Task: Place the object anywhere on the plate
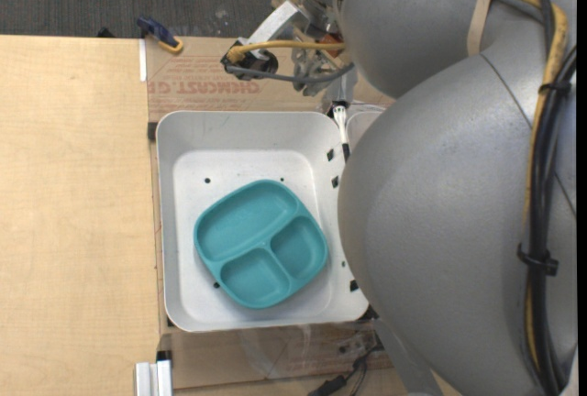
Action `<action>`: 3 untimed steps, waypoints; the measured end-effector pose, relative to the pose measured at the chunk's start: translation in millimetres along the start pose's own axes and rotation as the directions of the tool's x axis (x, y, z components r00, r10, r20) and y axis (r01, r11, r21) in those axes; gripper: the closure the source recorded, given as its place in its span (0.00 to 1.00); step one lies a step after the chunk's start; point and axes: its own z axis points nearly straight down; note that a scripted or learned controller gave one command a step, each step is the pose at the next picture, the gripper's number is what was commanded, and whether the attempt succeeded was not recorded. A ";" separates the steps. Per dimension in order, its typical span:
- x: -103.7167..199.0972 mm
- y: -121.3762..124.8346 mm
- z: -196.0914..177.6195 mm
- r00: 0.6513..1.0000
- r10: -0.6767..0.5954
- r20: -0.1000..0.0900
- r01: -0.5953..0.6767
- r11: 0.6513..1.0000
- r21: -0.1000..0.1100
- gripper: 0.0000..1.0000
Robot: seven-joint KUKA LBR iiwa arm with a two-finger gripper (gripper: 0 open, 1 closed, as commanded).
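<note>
Pincer beyond plate's far rim, outside bin, likely parked between moves; grip state cannot tell. Object to place: cannot identify. Plate teal, 3 compartments, lying flat mid-bin, turned askew, nothing on it. Arm right of plate, covering second bin.

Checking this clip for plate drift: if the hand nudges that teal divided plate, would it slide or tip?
The teal divided plate looks like smooth, rigid plastic, so probably light and apt to slide on the white bin floor. It lies flat and wide, so tipping seems unlikely.
</note>
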 end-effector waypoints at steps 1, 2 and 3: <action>-48.8 -73.6 17.2 0.894 0.447 -0.004 -0.447 0.894 0.001 1.00; 25.1 -46.5 128.2 0.938 0.348 0.001 -0.348 0.938 0.000 1.00; 25.7 -46.6 126.4 0.938 0.347 -0.002 -0.347 0.938 0.001 0.00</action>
